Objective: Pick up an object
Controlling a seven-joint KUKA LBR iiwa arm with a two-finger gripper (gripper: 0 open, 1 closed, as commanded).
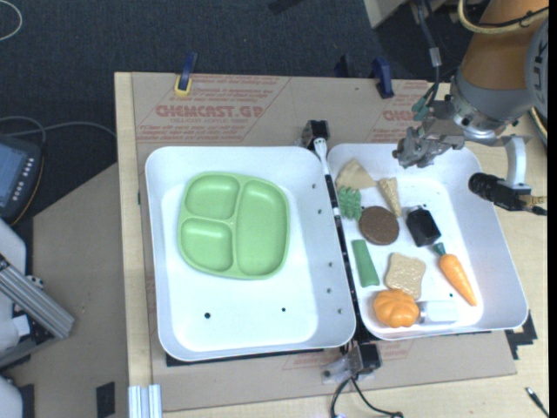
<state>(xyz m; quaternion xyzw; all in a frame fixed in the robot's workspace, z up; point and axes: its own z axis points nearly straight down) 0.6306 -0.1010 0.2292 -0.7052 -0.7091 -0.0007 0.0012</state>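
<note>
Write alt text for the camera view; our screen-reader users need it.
A grey arm's gripper hovers over the right white bin of toy food, including a carrot, pumpkin and cracker. The left bin holds a green divided plate.

Right bin (503, 259): crowded centre, brown disc (379, 225), black block (423, 226), carrot (457, 278), cracker (405, 273), orange pumpkin (396, 308) packed close. Bare strip along its right wall. Left bin (165, 233): green divided plate (234, 225) mid-frame, open floor below it.
</note>
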